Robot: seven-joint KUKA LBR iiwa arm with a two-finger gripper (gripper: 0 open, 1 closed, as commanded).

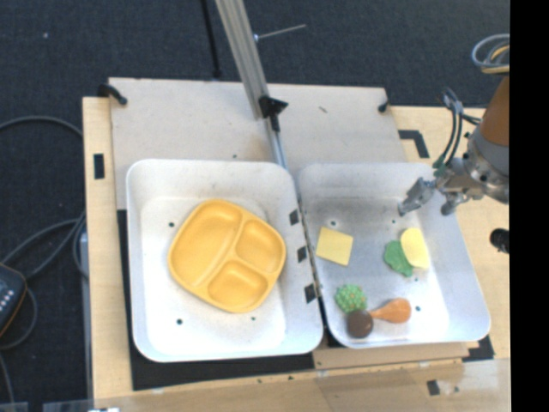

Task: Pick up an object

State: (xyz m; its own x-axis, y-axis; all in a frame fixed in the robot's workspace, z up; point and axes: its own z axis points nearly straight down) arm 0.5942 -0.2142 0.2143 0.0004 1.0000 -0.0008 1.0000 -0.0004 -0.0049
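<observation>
My gripper hangs open over the upper right part of the right bin, with nothing between its fingers. Just below it lie a pale yellow piece and a green leafy piece, touching each other. A yellow square slice lies near the bin's left side. At the bin's front are a small green broccoli-like piece, a dark brown round piece and an orange drumstick-shaped piece.
The left bin holds a yellow divided plate. A slanted metal pole rises from the bench behind the bins. Cables lie on the dark floor at the left.
</observation>
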